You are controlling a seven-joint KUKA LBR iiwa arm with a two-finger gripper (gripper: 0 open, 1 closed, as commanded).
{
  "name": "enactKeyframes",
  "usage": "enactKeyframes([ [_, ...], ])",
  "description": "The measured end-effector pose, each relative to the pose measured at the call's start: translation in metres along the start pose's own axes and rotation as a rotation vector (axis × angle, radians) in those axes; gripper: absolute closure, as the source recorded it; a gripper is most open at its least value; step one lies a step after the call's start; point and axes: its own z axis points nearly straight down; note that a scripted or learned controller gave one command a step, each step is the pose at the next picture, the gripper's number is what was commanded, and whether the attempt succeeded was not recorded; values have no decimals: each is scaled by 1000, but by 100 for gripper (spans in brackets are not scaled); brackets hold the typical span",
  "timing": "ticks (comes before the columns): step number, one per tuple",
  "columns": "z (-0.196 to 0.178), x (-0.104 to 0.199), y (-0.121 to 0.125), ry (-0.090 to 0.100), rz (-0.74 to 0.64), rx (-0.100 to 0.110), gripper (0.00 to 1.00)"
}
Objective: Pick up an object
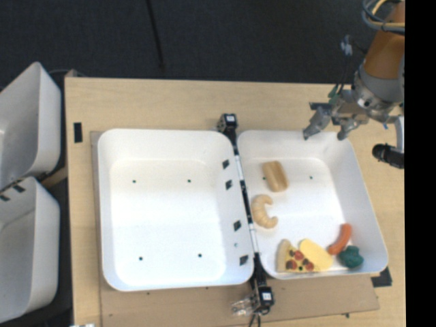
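The gripper (328,129) is seen spread wide, with nothing held, over the top edge of the right bin (361,176). The bread roll (275,176) lies near, in that bin. It looks light and firm, best pinched across its short sides

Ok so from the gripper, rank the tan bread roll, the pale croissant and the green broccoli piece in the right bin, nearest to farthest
From the gripper at the right bin's far edge:
1. Tan bread roll, upper middle of that bin.
2. Pale croissant, by the bin's left wall.
3. Green broccoli piece, near right corner.
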Motion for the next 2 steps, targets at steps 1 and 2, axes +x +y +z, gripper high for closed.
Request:
enactKeyframes([
  [1,132,16,-108,4,4,14,0],
  [2,124,75,-40,2,-8,-5,0],
])
